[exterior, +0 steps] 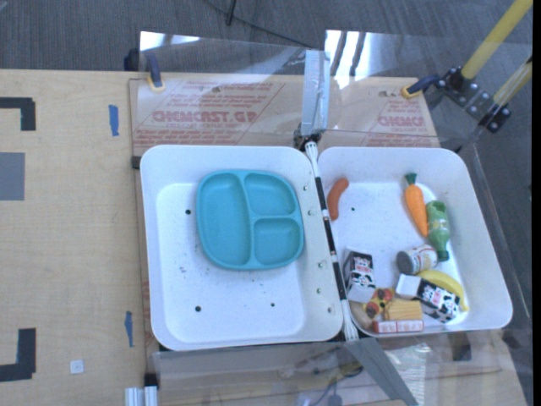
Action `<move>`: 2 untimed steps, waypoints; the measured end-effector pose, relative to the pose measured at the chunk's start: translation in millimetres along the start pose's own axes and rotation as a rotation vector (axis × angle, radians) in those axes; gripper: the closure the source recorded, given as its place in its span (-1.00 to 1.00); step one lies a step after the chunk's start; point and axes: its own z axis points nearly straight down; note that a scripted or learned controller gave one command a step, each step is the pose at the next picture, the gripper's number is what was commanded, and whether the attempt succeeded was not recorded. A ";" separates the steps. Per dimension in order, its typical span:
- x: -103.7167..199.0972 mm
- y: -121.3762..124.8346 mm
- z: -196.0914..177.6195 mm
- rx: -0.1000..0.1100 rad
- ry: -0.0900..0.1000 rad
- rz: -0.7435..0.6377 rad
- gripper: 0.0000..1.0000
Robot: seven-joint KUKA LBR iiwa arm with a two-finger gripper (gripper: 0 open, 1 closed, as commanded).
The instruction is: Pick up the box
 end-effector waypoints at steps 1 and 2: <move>61.4 -53.8 219.2 0.001 0.000 -0.042 1.00; 113.1 32.3 17.5 -0.002 0.001 0.027 1.00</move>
